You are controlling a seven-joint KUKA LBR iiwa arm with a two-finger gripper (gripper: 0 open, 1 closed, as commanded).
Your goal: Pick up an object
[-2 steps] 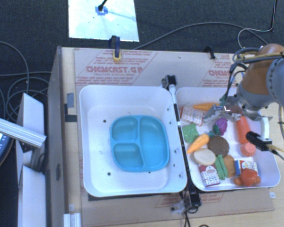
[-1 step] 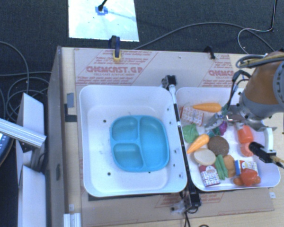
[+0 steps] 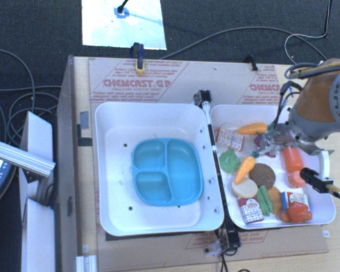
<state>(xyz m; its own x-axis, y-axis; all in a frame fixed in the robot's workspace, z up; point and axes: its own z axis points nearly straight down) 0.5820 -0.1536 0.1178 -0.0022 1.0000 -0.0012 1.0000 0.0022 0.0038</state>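
Gripper (image 3: 267, 144) low in right bin (image 3: 328, 208), among toy food.

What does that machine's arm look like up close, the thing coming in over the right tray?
The arm is a thick, rounded tube, grey lower down with an orange band above the wrist. Thin cables loop around its upper side. At its end sits a small grey hand, too blurred to make out in detail. A black block with a cable sticks out beside it.
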